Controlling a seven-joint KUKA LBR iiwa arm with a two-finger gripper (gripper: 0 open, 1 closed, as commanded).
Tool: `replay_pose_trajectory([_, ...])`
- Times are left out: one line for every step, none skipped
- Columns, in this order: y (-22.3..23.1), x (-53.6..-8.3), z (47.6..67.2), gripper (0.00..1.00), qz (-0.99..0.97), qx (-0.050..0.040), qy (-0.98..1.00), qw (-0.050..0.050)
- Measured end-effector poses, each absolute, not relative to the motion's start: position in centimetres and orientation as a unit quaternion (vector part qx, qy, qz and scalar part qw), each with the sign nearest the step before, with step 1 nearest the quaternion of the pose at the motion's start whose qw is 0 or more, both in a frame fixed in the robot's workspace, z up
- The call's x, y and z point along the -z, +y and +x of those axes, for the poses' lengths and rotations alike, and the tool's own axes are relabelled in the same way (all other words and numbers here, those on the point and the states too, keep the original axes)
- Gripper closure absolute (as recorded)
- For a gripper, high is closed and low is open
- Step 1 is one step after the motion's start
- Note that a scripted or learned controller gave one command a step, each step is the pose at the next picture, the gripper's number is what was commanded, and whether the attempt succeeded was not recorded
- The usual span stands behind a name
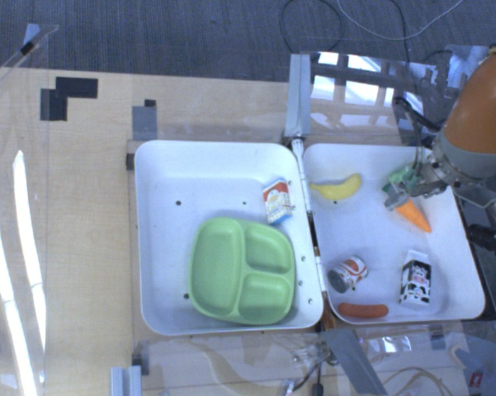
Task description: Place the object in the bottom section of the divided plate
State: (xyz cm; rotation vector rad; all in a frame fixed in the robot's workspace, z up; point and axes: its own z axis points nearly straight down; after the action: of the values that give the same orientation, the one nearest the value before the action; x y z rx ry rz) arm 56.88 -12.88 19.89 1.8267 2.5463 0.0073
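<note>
A light green divided plate (223, 271) lies in the left bin (161, 221), toward its front right, with nothing in its sections. My gripper (422, 180) hangs over the back right of the right bin (470, 291), right above the leafy green end of a toy carrot (413, 214). The carrot lies on the bin floor, its orange tip pointing to the front right. The wrist hides where the gripper meets the carrot's top.
A small red and white carton (276, 200) leans by the left bin's right wall. The right bin also holds a banana (337, 188), a tipped can (347, 273), a cow-print milk carton (415, 280) and a red sausage (363, 310).
</note>
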Motion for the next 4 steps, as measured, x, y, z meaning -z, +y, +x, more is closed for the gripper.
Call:
replay_pose_trajectory([-3.4, -20.9, 55.4, 1.00, 0.494, -0.0019, 0.869, 0.003])
replay_pose_trajectory([-3.4, -20.9, 55.4, 0.00, 0.495, -0.0019, 0.869, 0.003])
replay_pose_trajectory([-1.1, -29.9, 62.4, 0.00, 0.553, -0.0028, 0.833, 0.005])
replay_pose_trajectory([4.2, -36.4, 62.5, 0.00, 0.448, -0.0041, 0.894, 0.007])
